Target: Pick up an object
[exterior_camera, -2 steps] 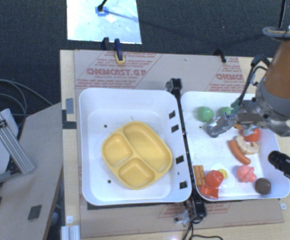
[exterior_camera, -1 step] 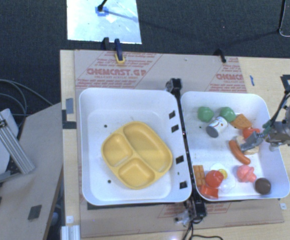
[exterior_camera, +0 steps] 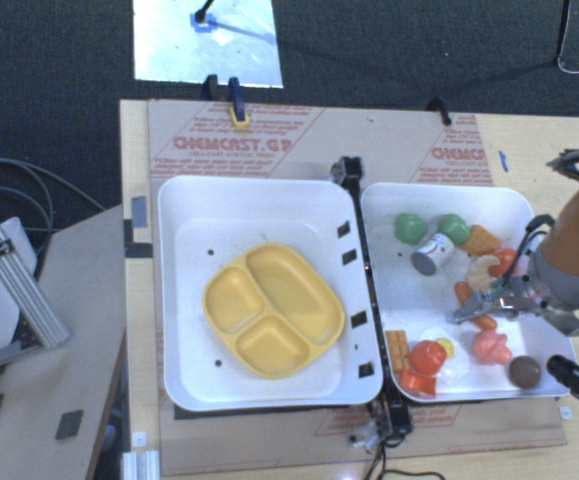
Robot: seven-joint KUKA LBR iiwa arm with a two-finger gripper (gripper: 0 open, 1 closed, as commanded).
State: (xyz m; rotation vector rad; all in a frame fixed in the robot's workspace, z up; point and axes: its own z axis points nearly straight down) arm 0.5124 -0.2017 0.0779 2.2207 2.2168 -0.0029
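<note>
Tomato (exterior_camera: 428, 356) at near edge of right bin (exterior_camera: 529, 204). Gripper (exterior_camera: 481, 310) low among crowded toys beside carrot (exterior_camera: 472, 306); grip state unclear. Risk: clutter deflects it, grasp misses. Yellow tray (exterior_camera: 273, 310) in left bin (exterior_camera: 184, 208).

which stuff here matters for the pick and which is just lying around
For the pick:
tool
right bin
toy carrot
tin can
red tomato
brown ball

Lying about:
left bin
yellow divided plate
cardboard sheet
blue clamp
</note>
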